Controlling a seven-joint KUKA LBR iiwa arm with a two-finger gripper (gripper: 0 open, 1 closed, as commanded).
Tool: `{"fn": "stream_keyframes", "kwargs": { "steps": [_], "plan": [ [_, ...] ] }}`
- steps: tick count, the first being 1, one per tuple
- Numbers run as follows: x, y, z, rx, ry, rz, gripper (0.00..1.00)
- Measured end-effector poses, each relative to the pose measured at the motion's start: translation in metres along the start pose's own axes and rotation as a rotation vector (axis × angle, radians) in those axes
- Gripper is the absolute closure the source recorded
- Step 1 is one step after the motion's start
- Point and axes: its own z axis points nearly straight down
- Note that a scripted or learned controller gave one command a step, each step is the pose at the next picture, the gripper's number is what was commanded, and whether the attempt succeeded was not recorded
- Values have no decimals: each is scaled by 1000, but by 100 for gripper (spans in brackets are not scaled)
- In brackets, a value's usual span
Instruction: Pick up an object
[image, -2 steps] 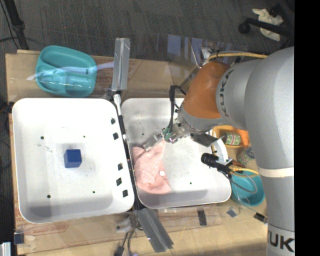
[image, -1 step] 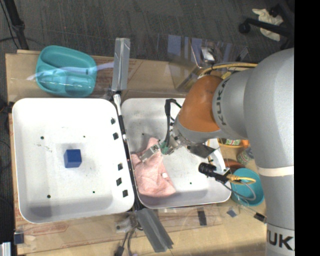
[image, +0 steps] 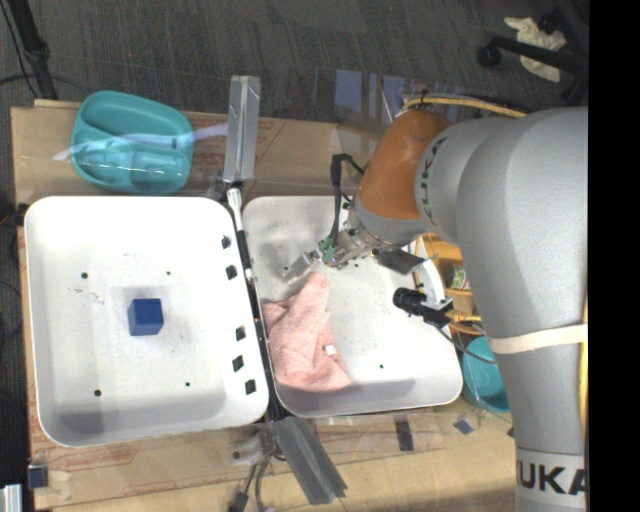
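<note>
A pink cloth (image: 303, 338) lies crumpled along the left side of the right bin (image: 400, 385). A small blue cube (image: 146, 315) sits in the middle of the left bin (image: 60, 260). My gripper (image: 312, 258) hangs low in the upper part of the right bin, just above the cloth's top edge. Its metal fingers point left and nothing shows between them.
A teal plastic object (image: 131, 141) rests on the bench behind the left bin. A metal divider with black clips (image: 240, 300) runs between the two bins. My grey arm (image: 510, 230) covers the right bin's right side. Another teal item (image: 482, 372) lies beside the right bin.
</note>
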Motion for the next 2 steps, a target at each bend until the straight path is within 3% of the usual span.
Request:
{"fn": "stream_keyframes", "kwargs": {
  "steps": [1,2],
  "plan": [
    [35,-27,1,1,2,-148,0],
    [35,-26,-10,0,1,-153,100]
  ]
}}
